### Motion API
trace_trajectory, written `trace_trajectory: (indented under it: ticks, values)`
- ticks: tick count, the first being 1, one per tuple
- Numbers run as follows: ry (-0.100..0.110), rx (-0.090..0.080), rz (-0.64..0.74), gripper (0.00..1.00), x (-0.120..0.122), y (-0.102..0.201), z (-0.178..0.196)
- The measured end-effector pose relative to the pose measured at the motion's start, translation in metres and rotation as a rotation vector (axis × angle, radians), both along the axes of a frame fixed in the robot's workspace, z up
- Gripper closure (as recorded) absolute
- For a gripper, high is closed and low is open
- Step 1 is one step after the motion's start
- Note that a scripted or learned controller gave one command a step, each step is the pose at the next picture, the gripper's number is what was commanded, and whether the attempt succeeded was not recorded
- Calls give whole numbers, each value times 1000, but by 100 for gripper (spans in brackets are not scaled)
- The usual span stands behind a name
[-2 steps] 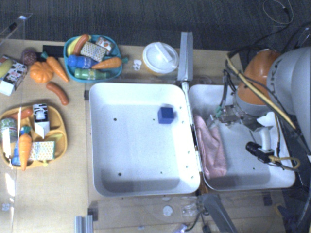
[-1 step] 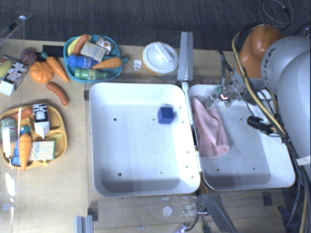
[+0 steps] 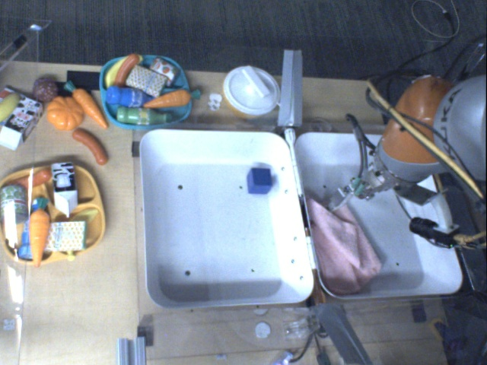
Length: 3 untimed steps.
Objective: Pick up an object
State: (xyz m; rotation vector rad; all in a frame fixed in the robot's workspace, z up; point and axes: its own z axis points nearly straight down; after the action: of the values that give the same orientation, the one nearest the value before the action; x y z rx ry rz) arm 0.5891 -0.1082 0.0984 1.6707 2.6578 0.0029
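Hand point(image 3: 351, 190) low over the right bin point(image 3: 426, 268), at the upper edge of a pink cloth point(image 3: 342, 243) that lies crumpled along that bin's left wall. Finger spread too small and blurred to read; cannot tell whether anything is gripped. Arm point(image 3: 426, 131) enters from the right, orange band above the wrist. Left bin point(image 3: 190, 272) holds one blue cube point(image 3: 260, 179), near its upper right corner, well apart from the hand. On the surface point(image 3: 114, 196) left of the bins: blue bowl point(image 3: 144, 91) and yellow tray point(image 3: 49, 215), both full of toy food; loose toy carrot point(image 3: 91, 106), pumpkin point(image 3: 64, 113) and sausage point(image 3: 90, 145) between them. White lidded tub point(image 3: 251, 90) behind the left bin.
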Motion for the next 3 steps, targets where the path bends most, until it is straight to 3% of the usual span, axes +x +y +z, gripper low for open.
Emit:
trace_trajectory:
  ticks: [1, 2, 3]
  values:
    - [-14, -2, -1, 0, -18, 14, -8]
    - [-20, -2, 0, 100, -16, 15, 3]
    - [-20, -2, 0, 0, -16, 15, 3]
